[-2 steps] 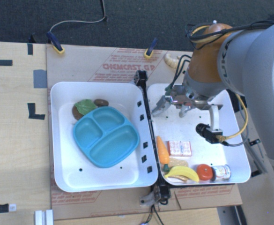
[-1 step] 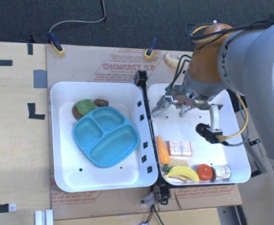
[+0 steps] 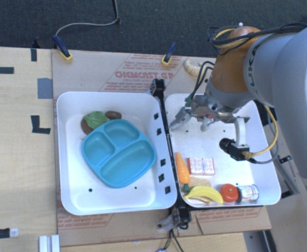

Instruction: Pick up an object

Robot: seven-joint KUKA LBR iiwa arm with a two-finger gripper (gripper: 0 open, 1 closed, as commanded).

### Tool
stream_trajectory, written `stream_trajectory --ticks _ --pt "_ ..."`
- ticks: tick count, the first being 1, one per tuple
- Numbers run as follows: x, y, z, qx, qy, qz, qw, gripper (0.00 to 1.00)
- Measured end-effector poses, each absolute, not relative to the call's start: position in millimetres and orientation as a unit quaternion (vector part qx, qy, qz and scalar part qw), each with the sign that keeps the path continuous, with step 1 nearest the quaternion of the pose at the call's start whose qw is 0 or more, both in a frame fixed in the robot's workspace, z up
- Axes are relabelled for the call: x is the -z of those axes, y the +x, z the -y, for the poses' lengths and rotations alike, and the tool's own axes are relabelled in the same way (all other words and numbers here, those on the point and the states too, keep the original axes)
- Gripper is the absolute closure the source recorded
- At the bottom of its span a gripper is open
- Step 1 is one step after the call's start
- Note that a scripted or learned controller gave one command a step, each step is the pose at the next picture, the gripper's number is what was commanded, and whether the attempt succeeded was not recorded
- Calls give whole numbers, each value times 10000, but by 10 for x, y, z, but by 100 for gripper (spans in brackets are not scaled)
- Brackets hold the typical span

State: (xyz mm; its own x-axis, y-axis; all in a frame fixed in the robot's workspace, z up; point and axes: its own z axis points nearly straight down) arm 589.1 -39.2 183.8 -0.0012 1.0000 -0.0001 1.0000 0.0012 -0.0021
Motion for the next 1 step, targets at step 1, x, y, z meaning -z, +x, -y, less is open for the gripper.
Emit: stream_trajectory --ticks 1 --pt "-1838 5891 392 -8 -7067 7075 7 0"
